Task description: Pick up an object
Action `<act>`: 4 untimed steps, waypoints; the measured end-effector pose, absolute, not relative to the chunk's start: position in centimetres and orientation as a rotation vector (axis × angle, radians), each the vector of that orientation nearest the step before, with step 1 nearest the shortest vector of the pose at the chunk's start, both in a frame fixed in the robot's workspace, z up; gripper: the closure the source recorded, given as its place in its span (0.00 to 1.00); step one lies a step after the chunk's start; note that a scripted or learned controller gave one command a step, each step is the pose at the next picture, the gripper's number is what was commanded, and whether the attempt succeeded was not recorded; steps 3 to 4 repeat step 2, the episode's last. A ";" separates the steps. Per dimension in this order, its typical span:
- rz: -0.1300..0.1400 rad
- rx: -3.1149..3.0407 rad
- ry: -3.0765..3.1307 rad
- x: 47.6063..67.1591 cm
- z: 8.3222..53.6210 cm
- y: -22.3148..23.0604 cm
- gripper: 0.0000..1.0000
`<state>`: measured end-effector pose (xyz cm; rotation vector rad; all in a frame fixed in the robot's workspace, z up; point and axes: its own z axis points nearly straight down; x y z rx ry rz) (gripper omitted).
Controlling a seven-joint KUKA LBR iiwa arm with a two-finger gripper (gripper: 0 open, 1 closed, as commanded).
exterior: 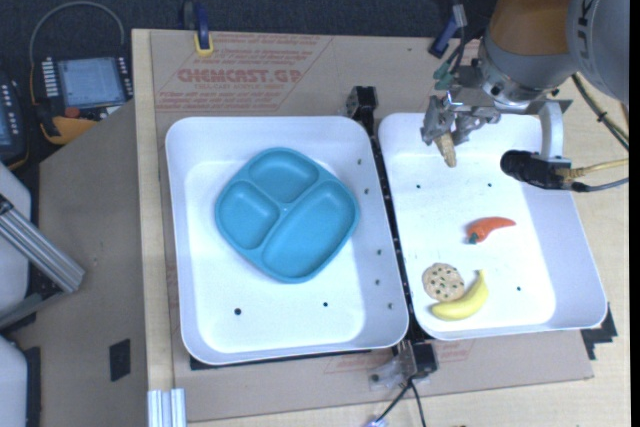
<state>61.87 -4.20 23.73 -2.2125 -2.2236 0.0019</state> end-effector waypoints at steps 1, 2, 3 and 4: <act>0.000 -2.213 -2.225 60.4 24.3 0.4 1.00; 0.002 -2.211 -2.224 58.4 23.0 5.9 1.00; 0.002 -2.211 -2.224 58.4 23.0 5.9 1.00; 0.002 -2.211 -2.224 58.4 23.0 5.9 1.00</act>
